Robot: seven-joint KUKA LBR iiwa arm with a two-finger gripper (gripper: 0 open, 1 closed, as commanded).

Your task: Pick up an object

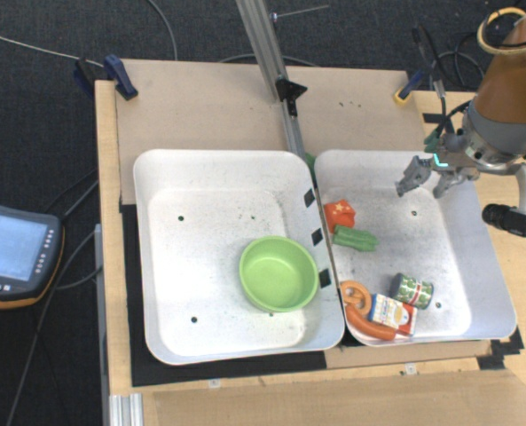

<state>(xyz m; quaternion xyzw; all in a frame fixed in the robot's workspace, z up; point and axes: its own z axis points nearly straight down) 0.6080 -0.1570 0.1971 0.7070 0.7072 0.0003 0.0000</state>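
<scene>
My gripper (427, 180) hangs over the upper right part of the right bin (462, 256), its two grey fingers spread apart with nothing between them. Below and to its left, near the bin's left wall, lie an orange-red toy (339, 214) and a green toy vegetable (356, 239). In the bin's front part sit a small green can (412, 290), a white and red carton (392, 313) and an orange curved toy (358, 304). None of these touches the gripper.
A lime green bowl (278, 274) rests in the left bin (192, 229) near the divider. A metal pole (264, 34) slants down from the top to between the bins. A handheld pendant (14, 251) lies off the bench at the left.
</scene>
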